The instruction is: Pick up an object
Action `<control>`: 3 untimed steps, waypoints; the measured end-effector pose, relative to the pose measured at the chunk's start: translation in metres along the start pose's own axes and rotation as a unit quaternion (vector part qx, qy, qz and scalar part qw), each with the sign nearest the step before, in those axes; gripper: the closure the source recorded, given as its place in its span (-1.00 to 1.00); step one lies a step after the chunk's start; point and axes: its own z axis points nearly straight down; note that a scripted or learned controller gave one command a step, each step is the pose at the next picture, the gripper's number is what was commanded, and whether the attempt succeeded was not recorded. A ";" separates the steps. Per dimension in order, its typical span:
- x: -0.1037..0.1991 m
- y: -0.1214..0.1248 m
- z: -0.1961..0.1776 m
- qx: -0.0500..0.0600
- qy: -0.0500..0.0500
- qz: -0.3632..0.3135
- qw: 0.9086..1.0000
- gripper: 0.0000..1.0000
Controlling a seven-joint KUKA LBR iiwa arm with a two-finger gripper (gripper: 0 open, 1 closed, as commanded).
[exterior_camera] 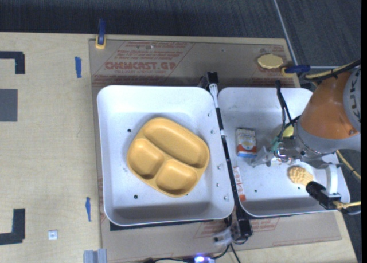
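A small red, white and blue carton (246, 141) lies flat in the right bin (258, 199), near its left wall. A round tan waffle-patterned cookie (299, 174) lies further right in the same bin. A bit of yellow-green (287, 132) peeks out beside the arm's wrist. My gripper (274, 154) hangs low over the right bin, between the carton and the cookie, just right of the carton. The wrist and cables hide its tips.
The left bin (114, 107) holds a yellow three-compartment tray (167, 156). A black bar (221, 136) runs between the two bins. A black fitting (322, 194) sticks out over the right bin's front right corner. A tan disc (270, 61) lies on the cardboard behind the bins.
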 end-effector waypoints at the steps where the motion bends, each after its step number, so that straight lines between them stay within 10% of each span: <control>1: 0.028 0.021 0.010 0.000 0.000 -0.001 1.000 1.00; 2: 0.023 0.008 0.010 0.001 0.001 -0.001 1.000 1.00; 3: 0.023 0.008 0.010 0.001 0.001 -0.001 1.000 -1.00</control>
